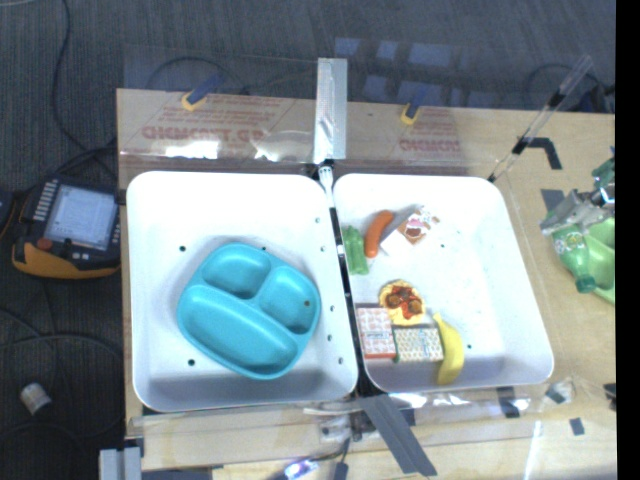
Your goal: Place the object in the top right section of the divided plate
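The blue divided plate [250, 308] sits in the left bin [150, 198]. The things to pick from lie in the right bin [500, 298]: an orange sausage [378, 233], a banana [450, 348] and two small printed boxes [375, 330], lettering too small to read. Red print on the board [180, 128] behind is illegible.

Handheld screen unit [70, 223] on the dark floor at left, green crumpled bag [590, 253] at right, metal strip [331, 108] far behind the bins
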You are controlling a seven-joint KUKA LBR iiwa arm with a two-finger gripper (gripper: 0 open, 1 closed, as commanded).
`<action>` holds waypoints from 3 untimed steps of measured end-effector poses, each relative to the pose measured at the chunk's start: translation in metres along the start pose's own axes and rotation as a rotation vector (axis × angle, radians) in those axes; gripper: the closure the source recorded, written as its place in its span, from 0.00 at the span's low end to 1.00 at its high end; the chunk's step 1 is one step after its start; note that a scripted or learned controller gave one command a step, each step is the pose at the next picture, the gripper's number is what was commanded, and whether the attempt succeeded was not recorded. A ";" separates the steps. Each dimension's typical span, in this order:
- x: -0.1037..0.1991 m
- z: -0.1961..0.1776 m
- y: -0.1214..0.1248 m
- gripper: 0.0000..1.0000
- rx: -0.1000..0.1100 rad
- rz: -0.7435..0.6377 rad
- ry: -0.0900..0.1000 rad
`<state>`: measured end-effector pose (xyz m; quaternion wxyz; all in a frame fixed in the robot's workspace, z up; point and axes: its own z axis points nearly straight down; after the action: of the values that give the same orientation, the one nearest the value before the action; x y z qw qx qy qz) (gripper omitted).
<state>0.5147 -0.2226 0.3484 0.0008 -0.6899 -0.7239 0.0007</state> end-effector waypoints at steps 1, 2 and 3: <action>0.001 0.081 -0.031 1.00 0.001 -0.181 0.000; 0.002 0.247 -0.029 1.00 -0.001 -0.217 0.002; 0.001 0.117 -0.030 1.00 -0.002 -0.389 0.000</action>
<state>0.4843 -0.2229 0.2312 0.0004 -0.5369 -0.8436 -0.0004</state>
